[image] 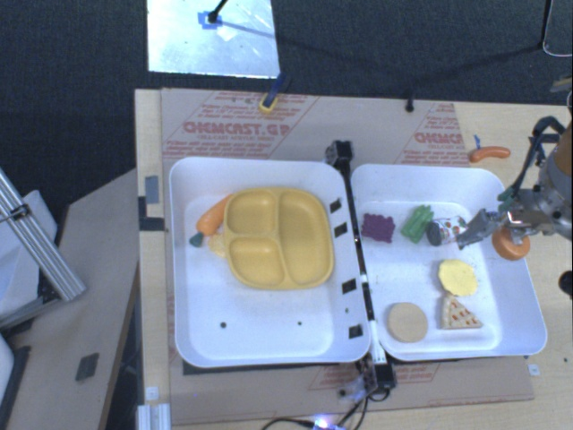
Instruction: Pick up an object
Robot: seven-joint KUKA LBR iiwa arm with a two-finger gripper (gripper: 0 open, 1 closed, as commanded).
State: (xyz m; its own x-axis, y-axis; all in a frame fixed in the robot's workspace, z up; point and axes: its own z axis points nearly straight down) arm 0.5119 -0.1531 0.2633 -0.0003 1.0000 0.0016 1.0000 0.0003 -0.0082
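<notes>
I reached in from the right, and my gripper [467, 232] hung low over the upper part of the right bin [519, 330]; whether my jaws were parted or clenched I could not tell, since the tips were too small and dark to read, and nothing showed clearly between them. Just beside the tips lay a small grey piece [436, 233], and touching it on its far side a green toy [416, 223]. A purple bunch of grapes [378, 228] sat near the bin's left wall. Below me lay 3 more things — a yellow round piece [458, 277], a waffle wedge [460, 314] just under it, and a tan cookie [407, 322] beside that. In the left bin [206, 339] a yellow divided plate [276, 238] rested on a carrot [211, 216], whose orange end stuck out at the plate's upper left. An orange disc [512, 245] sat by the right bin's outer rim.
</notes>
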